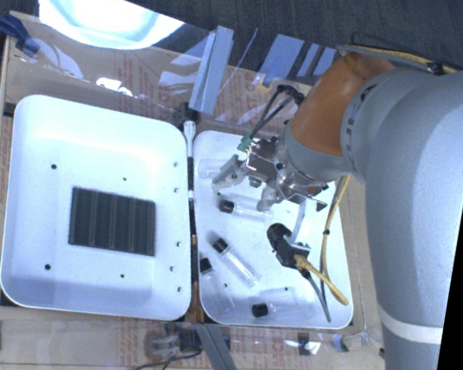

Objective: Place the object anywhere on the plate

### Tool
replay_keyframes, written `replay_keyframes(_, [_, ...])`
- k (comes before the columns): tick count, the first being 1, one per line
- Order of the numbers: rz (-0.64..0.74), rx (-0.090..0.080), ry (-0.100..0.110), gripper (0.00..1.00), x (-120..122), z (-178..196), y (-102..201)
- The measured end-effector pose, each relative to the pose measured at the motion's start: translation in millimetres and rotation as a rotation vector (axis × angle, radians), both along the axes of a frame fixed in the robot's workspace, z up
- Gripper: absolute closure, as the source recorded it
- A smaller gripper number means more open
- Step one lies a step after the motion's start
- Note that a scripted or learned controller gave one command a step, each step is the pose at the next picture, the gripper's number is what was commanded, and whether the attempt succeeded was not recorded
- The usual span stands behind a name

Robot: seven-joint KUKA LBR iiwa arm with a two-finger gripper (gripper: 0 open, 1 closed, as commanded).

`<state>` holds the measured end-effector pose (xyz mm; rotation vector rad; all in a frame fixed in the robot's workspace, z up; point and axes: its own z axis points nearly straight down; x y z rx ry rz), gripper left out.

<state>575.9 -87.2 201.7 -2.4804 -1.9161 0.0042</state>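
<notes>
Pincer (248, 193) just above object (226, 206)

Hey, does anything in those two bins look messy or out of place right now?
Yes. In the right bin, several small clear, black-capped pieces lie scattered at different angles. The left bin looks tidy, with a dark ribbed plate lying square in it.

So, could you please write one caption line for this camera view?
KUKA arm's gripper hovers over the right bin of small objects; dark ridged plate sits in the left bin.
</notes>
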Motion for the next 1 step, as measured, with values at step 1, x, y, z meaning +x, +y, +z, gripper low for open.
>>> replay_keyframes(1, [0.051,-0.005,0.001,1.00,-47.5,-11.8,102.9])
